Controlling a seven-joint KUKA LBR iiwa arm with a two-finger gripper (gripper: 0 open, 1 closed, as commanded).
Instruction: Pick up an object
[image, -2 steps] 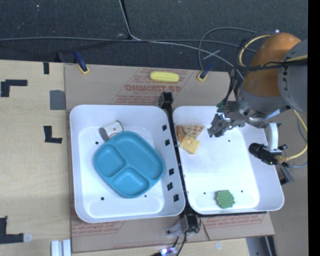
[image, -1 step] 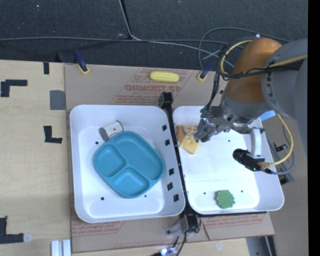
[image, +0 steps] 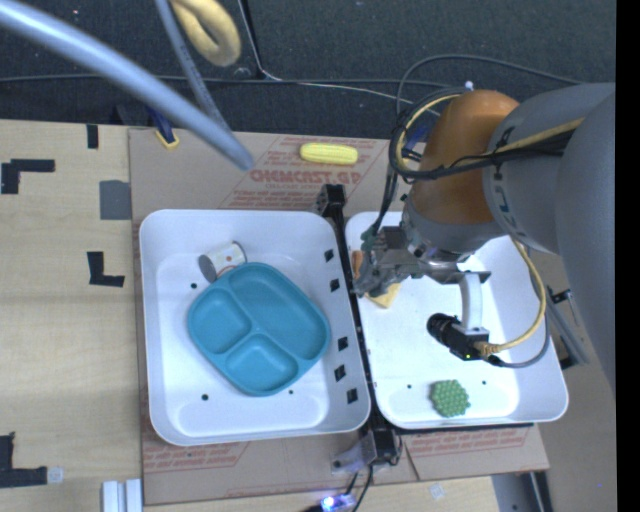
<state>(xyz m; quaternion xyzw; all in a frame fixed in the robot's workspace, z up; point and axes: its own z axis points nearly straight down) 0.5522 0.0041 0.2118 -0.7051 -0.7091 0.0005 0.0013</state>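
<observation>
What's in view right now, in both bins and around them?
left bin: one, white, bench left
right bin: one, white, beside it
divided plate: one, blue, left bin centre
cup-like item: one, white and grey, left bin, at the plate's far edge
bumpy ball: one, green, right bin front
tan piece: one, tan-yellow, right bin, just below the claw
yellow item: one, on cardboard behind the bins
arm: one, grey with orange band, from the right
claw: one, dark, over right bin's left side
</observation>
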